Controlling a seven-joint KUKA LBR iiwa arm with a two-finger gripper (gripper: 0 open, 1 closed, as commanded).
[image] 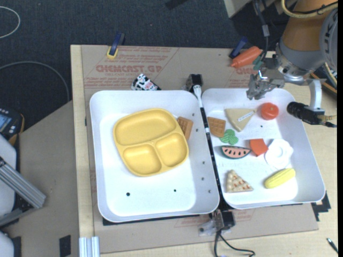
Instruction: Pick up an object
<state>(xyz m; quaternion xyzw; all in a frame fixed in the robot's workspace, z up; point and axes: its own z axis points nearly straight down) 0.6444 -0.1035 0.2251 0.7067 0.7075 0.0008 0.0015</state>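
My gripper [258,91] hangs over the back edge of the right bin [310,165], with nothing seen between its fingers. Just right of it lies a red tomato [269,110], and a cheese wedge [238,117] rests below it. Further forward in that bin are a cracker [217,126], a green piece [230,137], a watermelon slice [235,152], an orange-red block [258,146], a fried egg [278,152], a pizza slice [236,182] and a corn cob [279,178].
The left bin [107,197] holds a yellow divided plate [150,141] with a waffle piece [185,126] at its right rim. A toy carrot [246,57] lies on the bench behind the right bin. A black-and-white toy [144,83] sits behind the left bin.
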